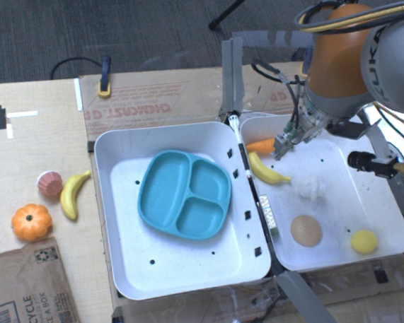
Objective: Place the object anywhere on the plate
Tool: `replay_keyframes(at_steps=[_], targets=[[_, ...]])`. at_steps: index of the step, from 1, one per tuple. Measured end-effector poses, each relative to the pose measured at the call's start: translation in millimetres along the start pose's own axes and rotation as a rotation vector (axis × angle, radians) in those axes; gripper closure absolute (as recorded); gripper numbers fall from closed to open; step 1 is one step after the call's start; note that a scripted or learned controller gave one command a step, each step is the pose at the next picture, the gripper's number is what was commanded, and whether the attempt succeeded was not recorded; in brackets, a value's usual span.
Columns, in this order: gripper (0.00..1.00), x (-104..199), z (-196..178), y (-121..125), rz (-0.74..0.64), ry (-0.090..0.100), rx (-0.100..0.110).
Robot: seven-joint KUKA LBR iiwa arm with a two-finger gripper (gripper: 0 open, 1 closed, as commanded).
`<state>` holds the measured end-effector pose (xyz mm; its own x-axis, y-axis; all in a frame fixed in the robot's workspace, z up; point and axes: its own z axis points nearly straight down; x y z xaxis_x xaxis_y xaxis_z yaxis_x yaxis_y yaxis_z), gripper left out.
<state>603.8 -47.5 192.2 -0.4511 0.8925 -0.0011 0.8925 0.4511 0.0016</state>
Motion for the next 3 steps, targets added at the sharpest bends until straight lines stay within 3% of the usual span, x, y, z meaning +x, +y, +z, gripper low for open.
replay_keyframes(at_steps=[1,2,3], targets=[[1.00,45.8,0.7,37.0,-0.073,0.000,0.002],[1.00,97.6,0.4,44.5,-0.581,0.001,0.001],[1.00,18.5,-56.9,5.8,-0.707,-0.002,-0.001]])
